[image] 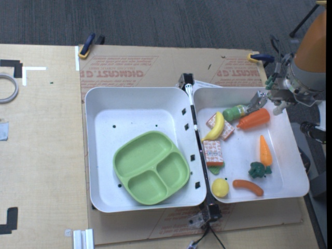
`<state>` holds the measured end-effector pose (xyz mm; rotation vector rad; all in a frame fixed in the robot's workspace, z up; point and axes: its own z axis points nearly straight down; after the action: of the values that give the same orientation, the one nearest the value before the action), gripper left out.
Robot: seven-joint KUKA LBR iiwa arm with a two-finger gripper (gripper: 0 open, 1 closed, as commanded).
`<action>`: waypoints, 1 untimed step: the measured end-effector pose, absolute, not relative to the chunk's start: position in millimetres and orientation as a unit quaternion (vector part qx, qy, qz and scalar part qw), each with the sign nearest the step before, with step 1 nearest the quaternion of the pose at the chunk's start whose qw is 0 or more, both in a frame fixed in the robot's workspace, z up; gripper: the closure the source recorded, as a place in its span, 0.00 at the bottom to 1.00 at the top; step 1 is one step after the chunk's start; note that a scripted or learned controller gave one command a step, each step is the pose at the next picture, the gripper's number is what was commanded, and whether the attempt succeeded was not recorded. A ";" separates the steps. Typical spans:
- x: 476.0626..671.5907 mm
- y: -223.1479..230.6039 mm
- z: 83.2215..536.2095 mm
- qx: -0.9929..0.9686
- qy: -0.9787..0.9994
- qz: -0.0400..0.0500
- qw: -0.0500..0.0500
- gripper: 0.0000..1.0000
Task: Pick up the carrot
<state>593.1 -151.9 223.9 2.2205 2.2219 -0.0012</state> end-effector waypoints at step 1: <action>494.6 -177.0 106.3 0.698 0.716 0.000 0.000 0.00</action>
<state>494.6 -177.0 106.3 2.1925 2.2497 0.0000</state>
